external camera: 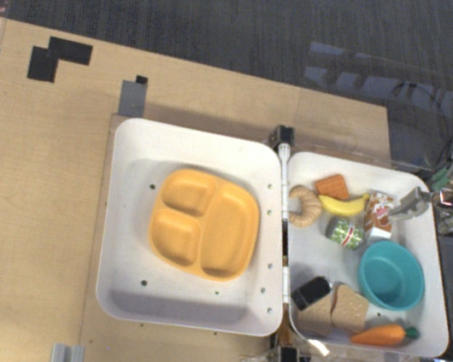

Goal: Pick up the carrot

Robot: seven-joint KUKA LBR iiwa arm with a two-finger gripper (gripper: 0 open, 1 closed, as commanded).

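A yellow divided plate (204, 222) is sitting in the left bin (117, 287). The right bin (435, 325) is holding a cracker (332, 186), a banana (341, 206), a bagel (304, 205), a small carton (378, 210), a green can (344, 233), a teal bowl (391, 275), a black block (310, 292) and a slice of bread (349, 308). The carrot (381, 335) is lying along that bin's near edge, just right of the bread and below the bowl. The gripper (409, 204) is reaching in over the bin's far right corner, well apart from the carrot, gripping nothing; how far it is spread cannot be told.
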